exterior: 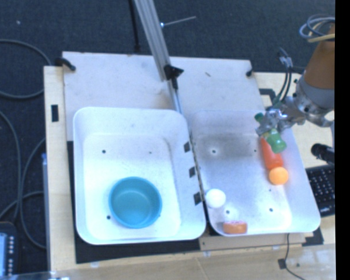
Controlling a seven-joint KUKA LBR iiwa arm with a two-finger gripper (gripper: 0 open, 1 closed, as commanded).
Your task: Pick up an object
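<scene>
Seen from above at a slant, two shallow white plastic bins are set side by side on the bench. One object is counted in the left white bin: a round blue plastic bowl, placed toward its lower middle. Four objects are counted in the right white bin. An orange toy carrot with a green top is laid along the bin's right side; an orange ball is found touching its lower end. A small white ball is placed at the lower left of this bin, and a small orange-and-white piece is seen at the bottom edge. The two-finger gripper is positioned at the right of the frame, just above the carrot's green top. Whether the fingers are spread or closed, or whether anything is grasped, cannot be told.
</scene>
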